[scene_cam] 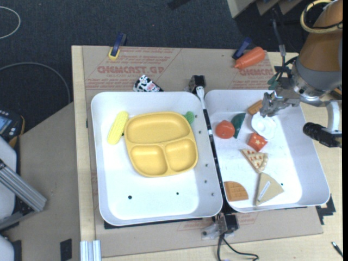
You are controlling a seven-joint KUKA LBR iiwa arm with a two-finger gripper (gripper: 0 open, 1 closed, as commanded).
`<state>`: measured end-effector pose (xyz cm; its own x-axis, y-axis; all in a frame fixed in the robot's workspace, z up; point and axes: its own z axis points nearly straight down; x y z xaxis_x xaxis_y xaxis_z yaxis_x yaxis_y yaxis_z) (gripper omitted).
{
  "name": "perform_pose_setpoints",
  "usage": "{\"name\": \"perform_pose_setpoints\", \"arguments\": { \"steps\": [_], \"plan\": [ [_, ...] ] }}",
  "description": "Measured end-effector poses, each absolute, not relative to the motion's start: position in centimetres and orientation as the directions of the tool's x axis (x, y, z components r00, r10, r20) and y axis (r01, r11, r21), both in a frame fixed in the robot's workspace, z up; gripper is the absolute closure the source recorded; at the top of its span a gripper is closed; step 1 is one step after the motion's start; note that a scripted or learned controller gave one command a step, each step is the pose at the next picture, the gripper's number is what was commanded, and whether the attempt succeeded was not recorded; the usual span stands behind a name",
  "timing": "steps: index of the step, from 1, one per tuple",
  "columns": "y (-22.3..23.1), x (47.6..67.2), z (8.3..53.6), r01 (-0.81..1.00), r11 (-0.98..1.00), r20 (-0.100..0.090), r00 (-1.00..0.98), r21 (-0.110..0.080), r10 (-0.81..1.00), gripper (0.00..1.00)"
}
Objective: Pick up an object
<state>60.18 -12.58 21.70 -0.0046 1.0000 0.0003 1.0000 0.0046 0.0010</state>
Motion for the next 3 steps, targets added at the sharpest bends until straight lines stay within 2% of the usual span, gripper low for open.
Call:
{"name": "perform_pose_setpoints", "arguments": {
  "steps": [2, 3],
  "plan": [
    [-0.5, 63.0, 21.8, 1.000, 0.008, 0.002, -0.008, 0.005, 1.000, 1.00],
    [5.1, 65.3, 22.4, 1.000, 0.007, 0.001, -0.007, 0.005, 1.000, 1.00]
  ]
}}
